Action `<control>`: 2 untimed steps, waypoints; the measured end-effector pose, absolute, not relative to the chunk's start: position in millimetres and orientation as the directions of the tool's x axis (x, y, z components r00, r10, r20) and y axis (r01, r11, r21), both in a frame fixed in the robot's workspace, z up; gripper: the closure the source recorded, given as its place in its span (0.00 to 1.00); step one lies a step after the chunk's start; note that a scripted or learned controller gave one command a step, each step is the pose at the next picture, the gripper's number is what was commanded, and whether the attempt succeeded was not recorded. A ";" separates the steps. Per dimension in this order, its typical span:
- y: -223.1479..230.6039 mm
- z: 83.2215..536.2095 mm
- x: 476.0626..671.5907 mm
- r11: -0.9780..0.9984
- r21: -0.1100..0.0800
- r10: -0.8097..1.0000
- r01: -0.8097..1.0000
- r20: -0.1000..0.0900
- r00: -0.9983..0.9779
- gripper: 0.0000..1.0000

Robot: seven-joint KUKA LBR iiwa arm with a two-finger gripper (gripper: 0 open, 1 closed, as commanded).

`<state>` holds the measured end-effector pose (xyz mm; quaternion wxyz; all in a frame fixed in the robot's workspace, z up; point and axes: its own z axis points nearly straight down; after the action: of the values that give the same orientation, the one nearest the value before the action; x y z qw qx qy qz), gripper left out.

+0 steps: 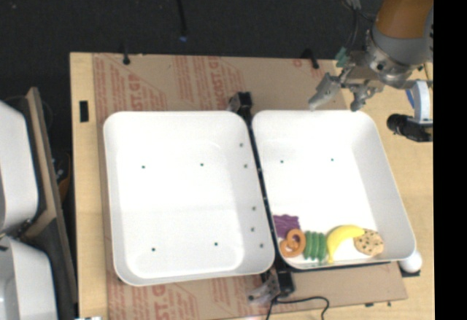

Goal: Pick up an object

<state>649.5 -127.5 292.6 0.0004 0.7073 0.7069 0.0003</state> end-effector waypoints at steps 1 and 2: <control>-172.6 169.4 599.2 -0.005 -0.010 1.000 1.000 0.001 0.005 0.00; -183.9 183.4 568.5 -0.003 0.001 1.000 1.000 -0.001 0.003 0.00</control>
<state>568.5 -183.9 183.4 0.0006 0.7080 0.7062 -0.0001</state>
